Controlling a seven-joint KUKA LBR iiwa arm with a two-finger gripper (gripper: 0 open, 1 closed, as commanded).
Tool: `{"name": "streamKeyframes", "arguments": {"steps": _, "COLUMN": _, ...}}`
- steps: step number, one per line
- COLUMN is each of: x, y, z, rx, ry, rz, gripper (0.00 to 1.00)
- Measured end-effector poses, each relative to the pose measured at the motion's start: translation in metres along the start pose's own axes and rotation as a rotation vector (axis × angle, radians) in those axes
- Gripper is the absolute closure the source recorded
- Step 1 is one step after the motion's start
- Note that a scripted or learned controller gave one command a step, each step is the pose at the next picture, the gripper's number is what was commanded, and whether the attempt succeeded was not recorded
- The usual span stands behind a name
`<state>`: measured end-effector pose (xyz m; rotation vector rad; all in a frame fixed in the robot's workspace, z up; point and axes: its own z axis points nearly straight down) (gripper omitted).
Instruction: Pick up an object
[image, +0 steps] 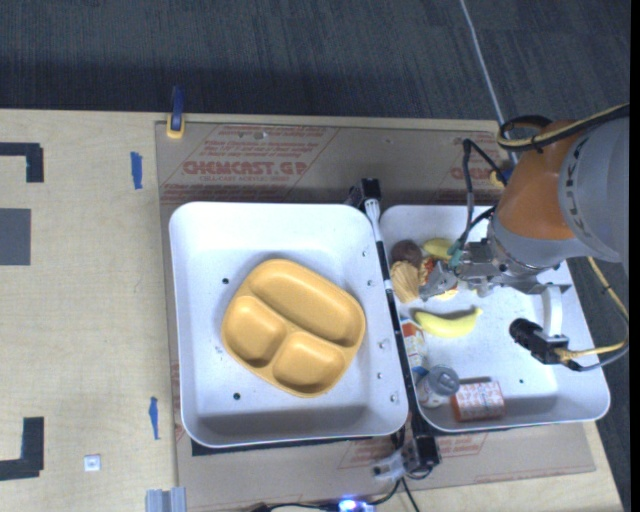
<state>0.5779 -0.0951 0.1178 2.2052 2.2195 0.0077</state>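
Right bin (590, 400), centre-right of frame: gripper (440, 285) low over the clutter at its left wall, finger state cannot be told; banana (447, 321) lies just below it in frame, apart, long axis running left-right; yellow tray (291, 327) in left bin (190, 300).

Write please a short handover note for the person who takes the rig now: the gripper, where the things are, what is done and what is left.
Gripper: low in the right bin, over the pile at its left side; whether the jaws are open or shut cannot be told, and no object is seen held.
Right bin: banana lying just below the gripper, a brown and yellow pile of small items by the left wall, a red box and a small round grey item near the front.
Left bin: yellow three-compartment tray.
Done: arm is over the objects.
Left: grasp one object and lift it.
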Motion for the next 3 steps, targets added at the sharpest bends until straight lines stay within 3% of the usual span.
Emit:
{"name": "streamKeyframes", "arguments": {"steps": 1, "x": -0.02, "y": -0.095, "z": 0.031, "rx": 0.012, "ry": 0.005, "rz": 0.007, "gripper": 0.0}}
{"name": "streamKeyframes", "arguments": {"steps": 2, "x": -0.02, "y": -0.092, "z": 0.02, "rx": 0.003, "ry": 0.003, "rz": 0.008, "gripper": 1.0}}
{"name": "streamKeyframes", "arguments": {"steps": 3, "x": 0.048, "y": -0.053, "z": -0.068, "rx": 0.011, "ry": 0.006, "rz": 0.005, "gripper": 1.0}}
